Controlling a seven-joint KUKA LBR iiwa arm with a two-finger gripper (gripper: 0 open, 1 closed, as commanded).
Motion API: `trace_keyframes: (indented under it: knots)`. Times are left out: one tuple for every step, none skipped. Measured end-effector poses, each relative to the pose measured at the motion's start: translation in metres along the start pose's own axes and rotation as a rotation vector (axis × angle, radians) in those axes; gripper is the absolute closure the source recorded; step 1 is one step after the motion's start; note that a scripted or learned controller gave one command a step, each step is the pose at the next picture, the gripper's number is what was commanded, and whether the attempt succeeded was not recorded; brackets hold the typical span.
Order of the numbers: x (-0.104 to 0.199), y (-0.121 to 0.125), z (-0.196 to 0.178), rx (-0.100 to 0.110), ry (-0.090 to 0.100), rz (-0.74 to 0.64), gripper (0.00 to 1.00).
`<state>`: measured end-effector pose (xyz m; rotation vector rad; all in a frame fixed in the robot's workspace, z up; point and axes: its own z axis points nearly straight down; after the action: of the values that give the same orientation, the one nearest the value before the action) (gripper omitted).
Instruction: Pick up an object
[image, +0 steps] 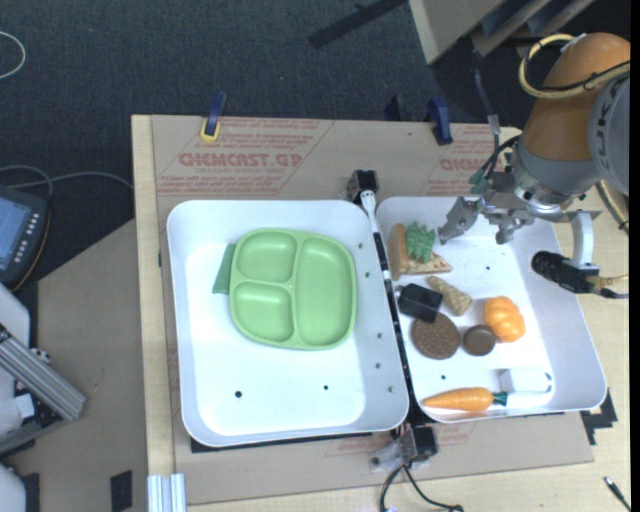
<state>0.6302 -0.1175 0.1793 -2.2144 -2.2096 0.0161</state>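
So I'm hovering my two-finger metal pincer (478, 222) over the far end of the right-hand shallow white bin (575, 345), fingers spread apart with nothing between them. Nothing's grabbed yet, so I'd call this the lining-up step, picking a target before going down.

All the candidates are sitting in that right bin. Closest to me is the flat tan toast-like slice with a green leafy clump on top (420, 248), just beside my left fingertip as the camera sees it. Further down the bin there's a black rectangular block (419, 302), a short beige cork-like cylinder (450, 295), a round orange fruit (504, 318), a big brown disc like a cookie (436, 338), a smaller brown round piece (479, 340), and along the near edge an orange toy carrot (461, 401) next to a white tube-shaped thing (525, 381).

The left white bin (200, 380) is holding a light green plastic divided plate (293, 288), well apart from me.

My guess for the next move: shift toward the leafy slice, centre the fingers over it, drop straight down and close. It's lying flat, so catching an edge could be fiddly.

Writing-wise, the cardboard sheet under the bins (160, 180) has red print reading "CHEMCAST G P", repeated but cut off near the right bin.
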Motion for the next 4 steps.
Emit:
trace_keyframes:
  knots:
    - [0.000,0.003,-0.009,-0.015,-0.002,-0.002,0.00]
    - [-0.010,0.005,0.044,-0.011,-0.001,-0.002,0.00]
    - [-0.009,0.007,0.092,-0.018,0.000,-0.002,0.00]
    - [-0.008,0.010,0.076,-0.028,0.000,-0.005,1.00]
